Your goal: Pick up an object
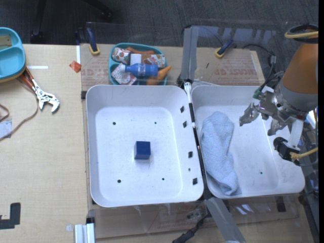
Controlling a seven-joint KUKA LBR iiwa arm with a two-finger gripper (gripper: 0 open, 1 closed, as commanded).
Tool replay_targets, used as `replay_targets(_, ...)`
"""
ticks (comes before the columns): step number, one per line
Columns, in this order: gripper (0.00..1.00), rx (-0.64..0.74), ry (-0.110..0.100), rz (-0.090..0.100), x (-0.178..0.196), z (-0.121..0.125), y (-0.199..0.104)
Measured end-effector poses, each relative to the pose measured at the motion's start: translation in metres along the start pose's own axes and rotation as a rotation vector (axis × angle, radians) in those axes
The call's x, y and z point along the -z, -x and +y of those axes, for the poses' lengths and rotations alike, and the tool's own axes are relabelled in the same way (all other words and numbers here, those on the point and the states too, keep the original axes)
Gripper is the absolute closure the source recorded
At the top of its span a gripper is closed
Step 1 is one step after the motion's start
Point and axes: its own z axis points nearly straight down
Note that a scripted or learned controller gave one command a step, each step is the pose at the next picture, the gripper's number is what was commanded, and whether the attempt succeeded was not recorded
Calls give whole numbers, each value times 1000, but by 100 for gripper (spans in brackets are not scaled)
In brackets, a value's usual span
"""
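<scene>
A small blue cube (143, 150) lies near the middle of the left bin (101, 186). A pale blue-grey cloth (219, 151) is crumpled along the left side of the right bin (263, 186). My gripper (259, 121) hangs over the right bin's far right part, to the right of the cloth and apart from it. Its fingers (247, 116) stand spread, and nothing is between them. The orange-banded arm (302, 70) rises behind it.
Behind the left bin sits a blue tub of small packaged items (137, 65). On the wooden bench to the left lie a wrench (45, 100) and a teal tray (10, 52). Clamps (92, 42) hold the back edge. A metal divider (191, 130) separates the bins.
</scene>
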Motion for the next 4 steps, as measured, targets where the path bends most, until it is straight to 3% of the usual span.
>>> replay_targets(1, 0, -116, 1, 0, 83, -23, 62)
replay_targets(2, 0, -242, -1, 0, -1, -26, -34)
replay_targets(3, 0, 83, 1, 0, 15, -12, 45)
replay_targets(4, 0, 200, 3, 2, -97, 12, -1)
